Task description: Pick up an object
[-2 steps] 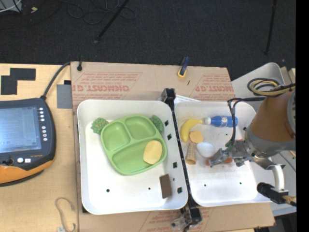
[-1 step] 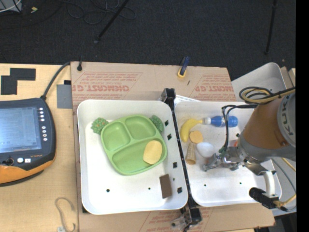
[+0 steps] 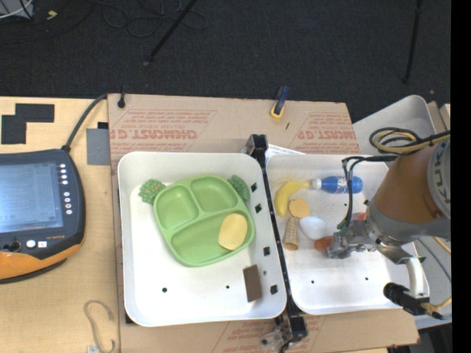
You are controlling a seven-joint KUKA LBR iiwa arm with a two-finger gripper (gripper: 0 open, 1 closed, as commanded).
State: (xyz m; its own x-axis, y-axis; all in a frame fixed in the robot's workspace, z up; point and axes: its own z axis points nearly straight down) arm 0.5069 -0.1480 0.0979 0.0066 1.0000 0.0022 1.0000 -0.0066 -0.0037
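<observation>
In the right bin point(image 3: 346, 293) lie a yellow banana point(image 3: 285, 195), a round tan biscuit point(image 3: 299, 209), a waffle cone point(image 3: 291, 232), a white egg-shaped piece point(image 3: 312, 226), a small red-brown piece point(image 3: 322, 244) and a blue-and-white bottle point(image 3: 340, 185). My gripper point(image 3: 340, 247) points down into this bin, just right of the red-brown piece and the white piece. The arm's orange band point(image 3: 408, 190) rises behind it. Nothing is visibly between the fingers.
The left bin point(image 3: 147, 285) bears a green divided tray point(image 3: 184, 212) with a yellow oval piece point(image 3: 233, 231) in it, and a brown block point(image 3: 252, 282) near its front right. A tablet point(image 3: 33, 204) sits at far left. Black cables point(image 3: 383, 142) hang by the arm.
</observation>
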